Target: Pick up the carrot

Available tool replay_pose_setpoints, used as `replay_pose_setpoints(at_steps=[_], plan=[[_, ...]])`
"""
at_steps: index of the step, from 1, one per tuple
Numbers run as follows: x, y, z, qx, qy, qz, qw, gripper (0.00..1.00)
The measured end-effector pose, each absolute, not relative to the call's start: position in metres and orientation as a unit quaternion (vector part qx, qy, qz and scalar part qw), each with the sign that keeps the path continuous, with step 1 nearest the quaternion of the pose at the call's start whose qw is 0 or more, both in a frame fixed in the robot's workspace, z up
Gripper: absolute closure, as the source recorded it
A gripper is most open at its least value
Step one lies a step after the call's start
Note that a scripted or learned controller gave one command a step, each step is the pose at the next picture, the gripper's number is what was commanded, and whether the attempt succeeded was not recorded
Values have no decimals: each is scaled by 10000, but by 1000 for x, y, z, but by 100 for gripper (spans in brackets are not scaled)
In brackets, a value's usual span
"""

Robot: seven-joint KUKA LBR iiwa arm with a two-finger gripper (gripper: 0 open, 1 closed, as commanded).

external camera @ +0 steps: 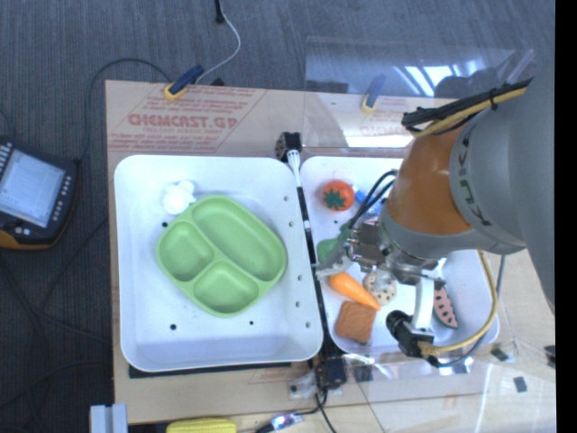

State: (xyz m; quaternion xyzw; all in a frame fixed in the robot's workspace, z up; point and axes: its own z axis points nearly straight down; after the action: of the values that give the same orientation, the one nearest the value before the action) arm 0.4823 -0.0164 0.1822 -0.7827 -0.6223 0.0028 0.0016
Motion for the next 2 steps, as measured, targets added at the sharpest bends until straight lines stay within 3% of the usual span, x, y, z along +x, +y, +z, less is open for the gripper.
replay_pose_setpoints(at_steps=[2], plan=[[482, -17, 182, -7830, -6220, 30, 16, 0]])
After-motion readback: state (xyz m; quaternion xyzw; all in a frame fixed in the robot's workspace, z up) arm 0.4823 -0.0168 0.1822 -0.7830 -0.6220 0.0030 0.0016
